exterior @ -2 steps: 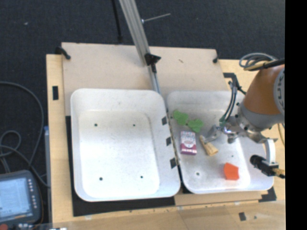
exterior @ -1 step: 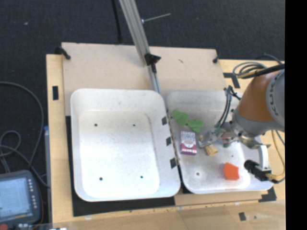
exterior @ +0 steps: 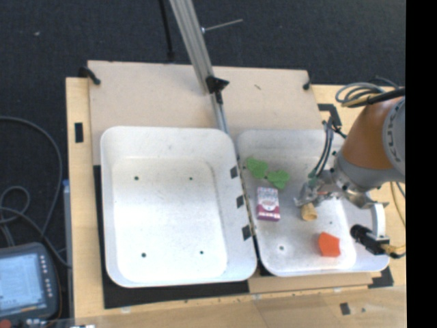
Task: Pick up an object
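Beside pincer (exterior: 308,198) — tan piece (exterior: 309,214), touching

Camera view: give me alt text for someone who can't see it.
A grey and orange robot arm reaches its gripper into the right white bin, near a green toy, a small box and an orange block. The left bin sits beside it.

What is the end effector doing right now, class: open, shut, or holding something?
End effector: cannot be told; it sits low in the right bin, just above a small tan piece.
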Robot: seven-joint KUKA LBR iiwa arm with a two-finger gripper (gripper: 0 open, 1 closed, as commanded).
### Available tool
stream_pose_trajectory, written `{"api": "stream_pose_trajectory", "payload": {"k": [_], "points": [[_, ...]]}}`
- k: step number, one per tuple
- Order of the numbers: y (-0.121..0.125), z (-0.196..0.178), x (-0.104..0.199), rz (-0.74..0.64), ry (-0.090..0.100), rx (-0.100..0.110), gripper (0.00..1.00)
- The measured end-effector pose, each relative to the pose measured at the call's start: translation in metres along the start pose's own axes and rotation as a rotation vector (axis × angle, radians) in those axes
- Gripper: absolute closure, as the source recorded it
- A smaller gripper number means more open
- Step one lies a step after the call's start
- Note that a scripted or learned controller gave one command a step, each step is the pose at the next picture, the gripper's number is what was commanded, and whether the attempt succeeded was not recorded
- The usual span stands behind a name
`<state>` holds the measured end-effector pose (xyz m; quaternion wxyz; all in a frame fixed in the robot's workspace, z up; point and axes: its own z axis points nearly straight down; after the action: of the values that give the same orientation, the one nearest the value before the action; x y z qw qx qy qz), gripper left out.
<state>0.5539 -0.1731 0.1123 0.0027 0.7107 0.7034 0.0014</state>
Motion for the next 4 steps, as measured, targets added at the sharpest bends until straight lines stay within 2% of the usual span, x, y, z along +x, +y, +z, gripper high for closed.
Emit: {"api": "stream_pose_trajectory", "payload": {"k": [1,3,4], "points": [[0.009,-0.059,0.005,-0.013,-0.001,-0.002,1.00],[0.020,-0.150,0.005,-0.015,-0.001,-0.001,1.00],[0.019,-0.140,0.049,-0.015,0.001,0.004,1.00]]}}
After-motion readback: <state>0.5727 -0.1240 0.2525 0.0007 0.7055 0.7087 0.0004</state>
